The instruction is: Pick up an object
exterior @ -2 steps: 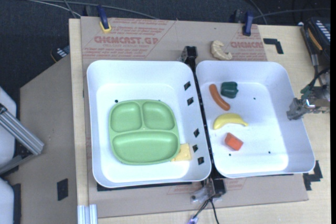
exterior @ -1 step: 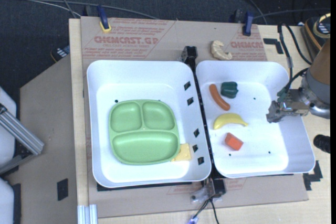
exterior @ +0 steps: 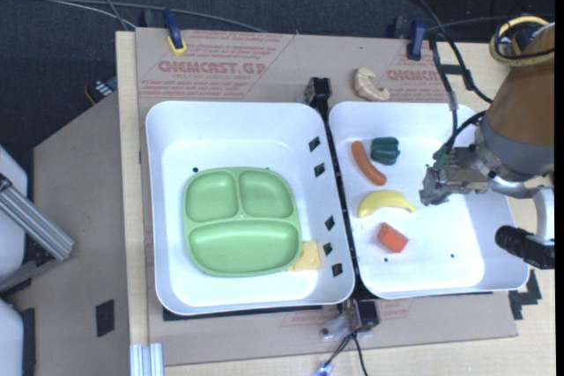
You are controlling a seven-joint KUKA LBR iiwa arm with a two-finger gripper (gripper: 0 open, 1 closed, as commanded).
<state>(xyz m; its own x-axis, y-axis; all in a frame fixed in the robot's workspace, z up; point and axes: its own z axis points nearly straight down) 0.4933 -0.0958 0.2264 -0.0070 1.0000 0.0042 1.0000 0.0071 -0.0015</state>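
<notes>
Over the right bin, the gripper hovers at 3 o'clock of a yellow banana; its opening cannot be told.

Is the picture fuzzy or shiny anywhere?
Camera view: mostly sharp; the banana and green tray look crisp. The tool is a bit soft and dark. The white bins are bright, with mild glare. Shadows are faint.

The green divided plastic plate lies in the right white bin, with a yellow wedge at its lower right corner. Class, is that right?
Not quite: the camera view shows the green divided plastic plate in the left white bin, not the right. The yellow wedge does sit at its lower right corner.
</notes>
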